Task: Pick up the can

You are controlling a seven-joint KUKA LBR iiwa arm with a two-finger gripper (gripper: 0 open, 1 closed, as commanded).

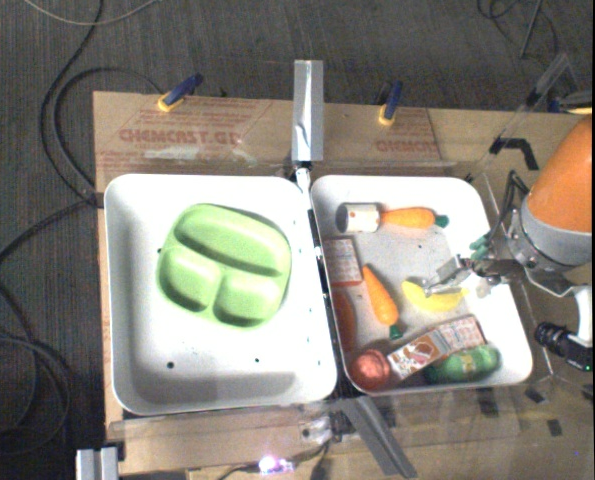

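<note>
can [359, 217]: lying on its side, right bin [477, 196], far end, touching a carrot [409, 218]. pincer [447, 279]: above a yellow item [432, 296]; finger state cannot be told.

Fixed overhead camera, slanted down, both bins [117, 268] framed — arm [567, 198] entering right

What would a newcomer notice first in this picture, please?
First, the big green tray lying alone in the left bin. Next, the crowded right bin: a can on its side beside a carrot at the far end, with a red apple and a juice carton at the near end. The gripper hangs over a yellow banana in the middle.
</note>
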